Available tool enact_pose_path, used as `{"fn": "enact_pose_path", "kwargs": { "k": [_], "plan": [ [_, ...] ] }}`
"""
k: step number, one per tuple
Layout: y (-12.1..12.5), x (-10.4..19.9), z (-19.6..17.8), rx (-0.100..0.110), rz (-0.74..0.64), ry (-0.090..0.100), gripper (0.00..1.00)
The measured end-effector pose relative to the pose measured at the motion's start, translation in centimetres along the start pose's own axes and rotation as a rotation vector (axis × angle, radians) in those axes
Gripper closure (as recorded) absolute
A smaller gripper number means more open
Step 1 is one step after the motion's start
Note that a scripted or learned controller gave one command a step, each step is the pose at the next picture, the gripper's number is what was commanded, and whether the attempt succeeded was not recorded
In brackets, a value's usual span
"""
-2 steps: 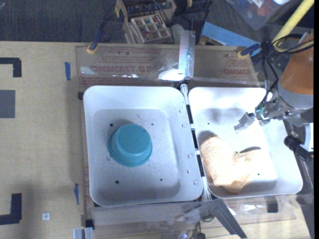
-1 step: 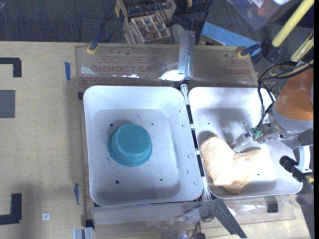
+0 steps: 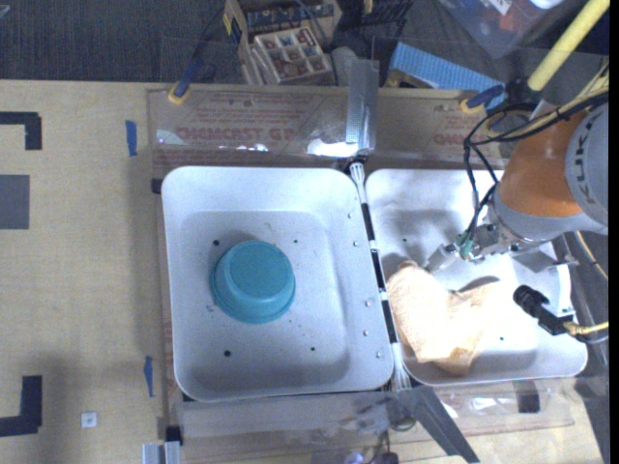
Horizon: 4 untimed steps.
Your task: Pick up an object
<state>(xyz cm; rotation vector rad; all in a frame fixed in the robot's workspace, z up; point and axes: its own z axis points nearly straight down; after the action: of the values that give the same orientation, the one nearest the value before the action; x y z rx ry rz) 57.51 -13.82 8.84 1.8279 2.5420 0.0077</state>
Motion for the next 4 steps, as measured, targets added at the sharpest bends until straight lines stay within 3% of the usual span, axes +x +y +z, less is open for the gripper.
{"fn": "enact_pose_path", "kwargs": {
  "k": [1, 2, 3, 4],
  "plan": [
    [0.0, -0.2, -1.1, -0.005, 0.005, -0.002, 1.0],
    [0.0, -0.2, -1.1, -0.005, 0.005, -0.001, 0.0],
    [-3.9, -3.1, -0.1, 0.01, -0.012, 0.006, 0.0],
    [3.5, -4.8, -0.5, 0.007, 0.134, 0.002, 0.0]
  ]
}}
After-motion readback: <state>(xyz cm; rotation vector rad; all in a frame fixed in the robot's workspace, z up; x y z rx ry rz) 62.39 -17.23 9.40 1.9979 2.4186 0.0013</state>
